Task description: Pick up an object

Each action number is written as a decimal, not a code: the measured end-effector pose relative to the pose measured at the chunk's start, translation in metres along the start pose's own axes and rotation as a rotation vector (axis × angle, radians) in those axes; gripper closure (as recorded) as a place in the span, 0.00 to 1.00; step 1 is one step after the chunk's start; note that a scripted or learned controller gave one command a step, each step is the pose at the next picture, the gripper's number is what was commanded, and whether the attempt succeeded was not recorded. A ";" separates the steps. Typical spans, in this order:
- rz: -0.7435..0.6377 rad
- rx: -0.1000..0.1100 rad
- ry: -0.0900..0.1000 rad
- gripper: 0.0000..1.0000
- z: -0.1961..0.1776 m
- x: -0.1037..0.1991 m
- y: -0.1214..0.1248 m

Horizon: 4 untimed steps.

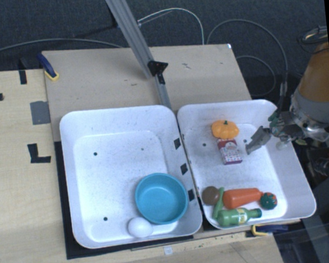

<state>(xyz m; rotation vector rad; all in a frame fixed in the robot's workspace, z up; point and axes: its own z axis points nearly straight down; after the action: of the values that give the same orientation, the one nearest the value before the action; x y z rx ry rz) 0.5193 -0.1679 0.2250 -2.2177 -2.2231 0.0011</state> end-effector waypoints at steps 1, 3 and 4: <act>0.000 0.000 0.000 0.00 0.000 0.000 0.000; 0.002 0.007 0.001 0.00 0.099 0.002 -0.016; 0.002 -0.001 -0.002 0.00 0.137 0.002 -0.016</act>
<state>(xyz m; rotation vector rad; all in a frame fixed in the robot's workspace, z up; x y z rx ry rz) 0.5033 -0.1660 0.0880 -2.2210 -2.2229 0.0027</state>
